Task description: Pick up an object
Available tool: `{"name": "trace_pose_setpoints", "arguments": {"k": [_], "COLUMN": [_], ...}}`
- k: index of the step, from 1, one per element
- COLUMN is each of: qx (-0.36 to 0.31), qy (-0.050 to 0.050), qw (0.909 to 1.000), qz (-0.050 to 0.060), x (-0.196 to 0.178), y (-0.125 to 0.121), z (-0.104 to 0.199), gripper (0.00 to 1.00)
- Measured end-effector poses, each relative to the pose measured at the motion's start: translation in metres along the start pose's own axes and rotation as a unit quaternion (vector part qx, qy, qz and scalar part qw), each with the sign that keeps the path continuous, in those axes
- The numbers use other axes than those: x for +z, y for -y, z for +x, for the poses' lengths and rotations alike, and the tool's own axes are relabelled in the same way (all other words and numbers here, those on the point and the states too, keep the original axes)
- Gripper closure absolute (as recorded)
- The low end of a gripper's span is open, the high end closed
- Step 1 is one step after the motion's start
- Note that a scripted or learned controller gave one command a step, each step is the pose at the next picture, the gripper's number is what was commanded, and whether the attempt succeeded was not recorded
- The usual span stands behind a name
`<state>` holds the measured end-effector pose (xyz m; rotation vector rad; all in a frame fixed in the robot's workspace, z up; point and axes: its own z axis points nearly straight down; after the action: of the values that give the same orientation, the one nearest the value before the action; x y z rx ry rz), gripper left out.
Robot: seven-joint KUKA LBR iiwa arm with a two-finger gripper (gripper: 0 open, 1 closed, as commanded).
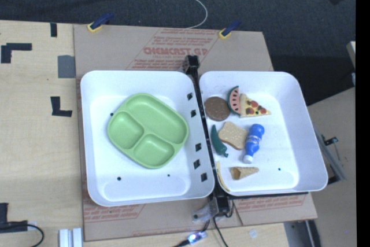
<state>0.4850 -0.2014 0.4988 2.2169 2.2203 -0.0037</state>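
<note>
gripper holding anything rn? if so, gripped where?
Nothing is held. The blue bottle, toast, pizza slice and the other toys lie loose in the right bin.

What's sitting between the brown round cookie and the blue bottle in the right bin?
In the camera view, a slice of toast lies between the cookie and the blue bottle, touching the bottle's side.

Bench bears cardboard sheet, 2 bins.
</note>
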Motion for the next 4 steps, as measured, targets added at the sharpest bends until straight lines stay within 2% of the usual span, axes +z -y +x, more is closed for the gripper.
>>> {"name": "trace_pose_setpoints", "arguments": {"k": [4], "qx": [-0.001], "qy": [0.003], "qw": [1.0], "qz": [-0.001], "x": [-0.04], "y": [-0.002], "z": [0.001], "gripper": [1.0]}}
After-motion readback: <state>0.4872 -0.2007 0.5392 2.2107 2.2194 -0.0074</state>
